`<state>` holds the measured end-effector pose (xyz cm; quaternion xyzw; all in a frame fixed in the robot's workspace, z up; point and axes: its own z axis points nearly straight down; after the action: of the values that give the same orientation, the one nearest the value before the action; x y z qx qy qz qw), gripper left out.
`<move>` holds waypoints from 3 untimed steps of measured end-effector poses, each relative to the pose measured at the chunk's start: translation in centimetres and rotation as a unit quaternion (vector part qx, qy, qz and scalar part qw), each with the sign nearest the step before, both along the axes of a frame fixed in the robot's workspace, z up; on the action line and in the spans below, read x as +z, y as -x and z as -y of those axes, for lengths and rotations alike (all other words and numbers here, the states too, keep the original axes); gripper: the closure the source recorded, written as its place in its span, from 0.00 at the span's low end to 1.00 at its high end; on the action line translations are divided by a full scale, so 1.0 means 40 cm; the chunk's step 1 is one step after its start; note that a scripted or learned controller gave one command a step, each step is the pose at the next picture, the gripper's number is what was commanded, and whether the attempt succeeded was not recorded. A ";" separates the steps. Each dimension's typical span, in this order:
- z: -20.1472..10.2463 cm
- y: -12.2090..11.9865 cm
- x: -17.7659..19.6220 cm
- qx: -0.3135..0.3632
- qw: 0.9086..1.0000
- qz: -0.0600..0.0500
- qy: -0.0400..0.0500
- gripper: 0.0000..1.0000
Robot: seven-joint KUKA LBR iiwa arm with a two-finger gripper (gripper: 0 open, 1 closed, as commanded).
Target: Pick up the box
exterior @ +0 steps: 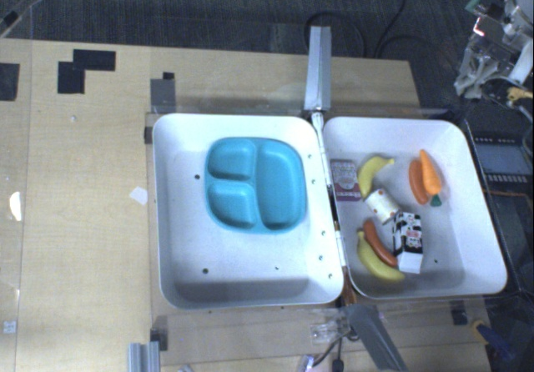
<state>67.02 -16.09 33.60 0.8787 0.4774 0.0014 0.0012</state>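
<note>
While gripper point(477, 78) hangs apart, box point(408, 242) prob. untouched.

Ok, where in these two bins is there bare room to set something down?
Left bin: bare floor all around the blue tray, widest along the near edge. Right bin: free along the far wall and right side. Crowded in its middle, around the bananas, carrot and box.

Tray point(254, 183) in left bin point(179, 220); box point(408, 241) in right bin point(467, 220).

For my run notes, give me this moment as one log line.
arm: gripper at top right, outside bins | box: lying in right bin by banana, untouched | left bin: blue tray | pick: not started
</note>
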 end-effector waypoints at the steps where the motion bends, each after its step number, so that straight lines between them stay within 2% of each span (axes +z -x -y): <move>1: 0.047 -0.001 -0.029 -0.086 0.996 0.000 0.000 1.00; 2: 0.069 0.020 -0.002 -0.154 0.988 0.000 -0.001 1.00; 3: 0.096 0.041 -0.004 -0.186 0.983 -0.001 -0.001 1.00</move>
<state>65.37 -19.92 33.44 0.9522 0.3054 0.0006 0.0004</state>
